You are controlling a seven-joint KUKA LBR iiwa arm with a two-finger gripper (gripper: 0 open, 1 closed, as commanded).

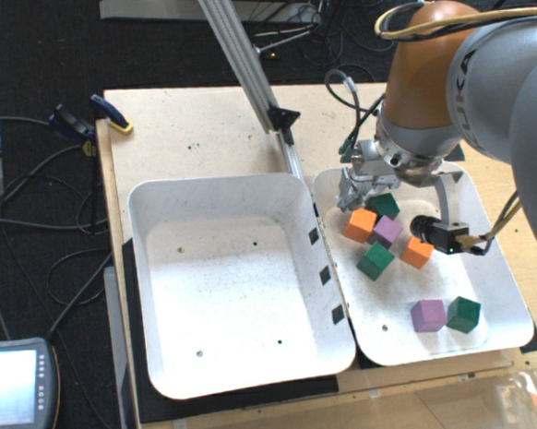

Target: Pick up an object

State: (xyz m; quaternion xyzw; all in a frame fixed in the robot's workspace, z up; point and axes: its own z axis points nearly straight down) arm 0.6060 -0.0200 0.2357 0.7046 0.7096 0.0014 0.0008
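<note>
Several small blocks lie in the right bin (499, 325). An orange block (362, 223), a dark green block (384, 206) and a pink block (387, 231) are clustered at the back left. In front of them sit a green block (376, 262) and a second orange block (417, 252). A purple block (428, 316) and another green block (463, 315) rest side by side near the front. My gripper (354, 196) hangs low over the back left of this bin, just above the orange block and beside the dark green one. Nothing is seen held in it.
The left bin (148, 218) lies beside the right one, their rims meeting at the middle. A slanted metal rail (242, 58) comes down to the bins' back edge. A blue and yellow clamp (103, 115) sits on the bench's far left corner.
</note>
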